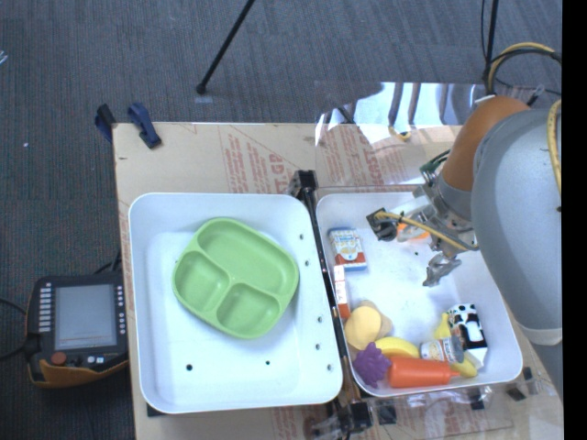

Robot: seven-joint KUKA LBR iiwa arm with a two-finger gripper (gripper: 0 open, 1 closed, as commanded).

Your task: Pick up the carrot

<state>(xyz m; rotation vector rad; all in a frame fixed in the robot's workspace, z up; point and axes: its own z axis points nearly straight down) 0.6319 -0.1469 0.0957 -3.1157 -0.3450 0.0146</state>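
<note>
Carrot [420, 371] at bin's near edge, well below jaws [440, 269].

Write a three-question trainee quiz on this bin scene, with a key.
1. True or false: the orange carrot lies in the same white bin as the purple toy grapes.
2. Which object sits in the left white bin? A) yellow banana B) green divided plate C) small blue-and-white carton
3. Fill in: the carrot lies near the bin's ____ edge in the camera view.

Key: 1 true; 2 B; 3 bottom.
</note>
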